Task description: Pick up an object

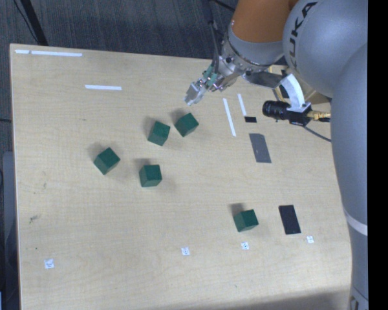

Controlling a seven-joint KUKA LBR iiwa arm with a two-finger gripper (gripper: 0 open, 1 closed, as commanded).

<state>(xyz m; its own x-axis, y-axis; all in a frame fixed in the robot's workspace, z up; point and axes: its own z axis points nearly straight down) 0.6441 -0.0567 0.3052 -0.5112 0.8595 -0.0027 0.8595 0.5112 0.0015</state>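
No pick is made yet: the gripper (195, 95) hovers over the worktop (64, 237), just up-right of the nearest green cube (186, 124), holding nothing visible. Four more cubes lie scattered (one well apart, near the front). Whether it is wide or narrow cannot be told; the tip is small and blurred.

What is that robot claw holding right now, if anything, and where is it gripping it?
Nothing, as far as the view shows. The gripper hangs above the wooden bench top, and the nearest green cube sits on the surface just below it in the view, apart from the fingers.
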